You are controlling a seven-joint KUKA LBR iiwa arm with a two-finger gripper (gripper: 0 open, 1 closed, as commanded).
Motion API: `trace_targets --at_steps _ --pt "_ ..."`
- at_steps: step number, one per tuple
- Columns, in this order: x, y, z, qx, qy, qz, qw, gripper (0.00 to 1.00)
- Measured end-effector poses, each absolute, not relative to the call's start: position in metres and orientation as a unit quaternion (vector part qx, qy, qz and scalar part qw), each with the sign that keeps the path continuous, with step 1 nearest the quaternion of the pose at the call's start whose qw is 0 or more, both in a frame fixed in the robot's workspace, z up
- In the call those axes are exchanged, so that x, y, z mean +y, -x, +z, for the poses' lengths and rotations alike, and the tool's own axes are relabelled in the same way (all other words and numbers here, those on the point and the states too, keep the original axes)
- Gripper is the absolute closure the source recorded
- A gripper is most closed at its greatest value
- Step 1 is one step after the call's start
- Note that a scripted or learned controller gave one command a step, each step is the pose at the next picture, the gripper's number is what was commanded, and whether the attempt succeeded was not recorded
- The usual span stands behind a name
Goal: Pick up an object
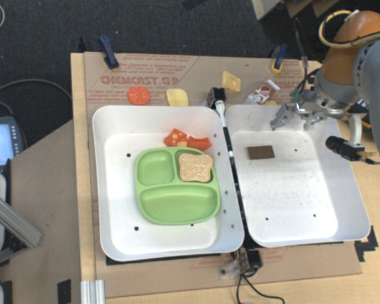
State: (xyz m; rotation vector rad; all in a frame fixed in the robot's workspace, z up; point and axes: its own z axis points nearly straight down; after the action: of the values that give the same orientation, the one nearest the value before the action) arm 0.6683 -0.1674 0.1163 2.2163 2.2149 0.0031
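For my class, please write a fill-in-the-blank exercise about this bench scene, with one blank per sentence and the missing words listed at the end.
1. The slice of toast lies in a compartment of the ____ divided plate.
2. The flat brown rectangle lies in the ____ bin.
3. The red pieces lie in the left bin, just ____ the plate's rim.
4. The gripper is above the right bin's ____ edge.

Missing words: green; right; outside; far
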Motion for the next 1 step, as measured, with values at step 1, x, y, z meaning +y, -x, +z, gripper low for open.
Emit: trace_targets --at_steps 1 --pt "-0.1223 -0.5642 0.1276 0.707 -0.707 -0.0014 -0.004 0.00"
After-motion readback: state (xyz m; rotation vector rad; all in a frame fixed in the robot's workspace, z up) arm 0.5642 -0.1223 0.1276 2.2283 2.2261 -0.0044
